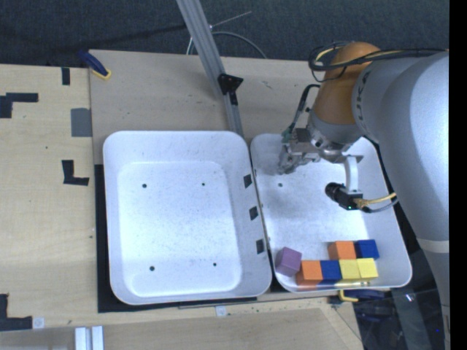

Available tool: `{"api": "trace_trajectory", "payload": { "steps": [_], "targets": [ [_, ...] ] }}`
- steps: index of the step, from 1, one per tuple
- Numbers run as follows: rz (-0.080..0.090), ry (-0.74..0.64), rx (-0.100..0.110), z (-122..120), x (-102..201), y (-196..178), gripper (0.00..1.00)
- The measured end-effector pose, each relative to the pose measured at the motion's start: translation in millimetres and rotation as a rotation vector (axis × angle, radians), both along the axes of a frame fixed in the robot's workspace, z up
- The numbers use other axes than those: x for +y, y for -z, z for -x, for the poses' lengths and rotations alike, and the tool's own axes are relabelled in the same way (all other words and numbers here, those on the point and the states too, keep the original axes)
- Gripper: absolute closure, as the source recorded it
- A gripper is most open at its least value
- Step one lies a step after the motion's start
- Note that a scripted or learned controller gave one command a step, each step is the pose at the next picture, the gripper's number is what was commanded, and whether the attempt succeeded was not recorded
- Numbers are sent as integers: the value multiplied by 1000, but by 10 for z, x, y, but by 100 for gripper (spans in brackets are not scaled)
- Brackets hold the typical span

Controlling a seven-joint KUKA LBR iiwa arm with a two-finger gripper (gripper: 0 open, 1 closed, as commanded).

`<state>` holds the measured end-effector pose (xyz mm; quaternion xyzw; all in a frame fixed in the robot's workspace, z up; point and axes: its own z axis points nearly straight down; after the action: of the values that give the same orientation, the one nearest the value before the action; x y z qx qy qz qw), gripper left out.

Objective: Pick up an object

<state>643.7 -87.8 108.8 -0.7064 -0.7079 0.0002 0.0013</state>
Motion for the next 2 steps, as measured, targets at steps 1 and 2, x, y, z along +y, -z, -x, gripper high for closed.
{"api": "trace_trajectory", "payload": {
  "steps": [1, 2],
  "targets": [
    [-2, -6, -8, 198, 639, -882, 100],
    [-1, -5, -3, -105, 1164, -828, 100]
  ]
}}
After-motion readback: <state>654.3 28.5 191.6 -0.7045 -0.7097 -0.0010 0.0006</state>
